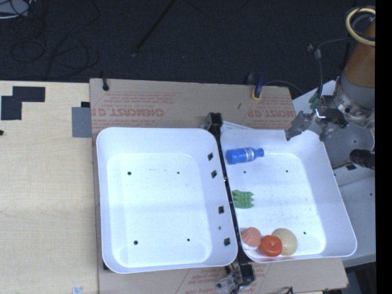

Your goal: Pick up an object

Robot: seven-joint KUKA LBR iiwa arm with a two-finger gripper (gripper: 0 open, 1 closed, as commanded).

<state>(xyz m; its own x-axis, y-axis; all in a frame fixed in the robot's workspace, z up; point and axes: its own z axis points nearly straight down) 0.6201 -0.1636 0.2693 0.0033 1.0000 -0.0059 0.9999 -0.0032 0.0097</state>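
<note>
The right bin holds several small objects. A blue bottle lies on its side near the bin's back left corner. A green pod-like piece rests by the left wall. Three round items cluster at the front: a pink one, a red one and a tan one. My gripper hovers over the bin's back right rim, right of the bottle and well apart from it. Its two fingers are spread open with nothing between them.
The left bin sits beside the right one, with a black divider between them. Both rest on a cardboard sheet. Cables run along the dark floor at the back. A yellow and blue clamp stands at the cardboard's far edge.
</note>
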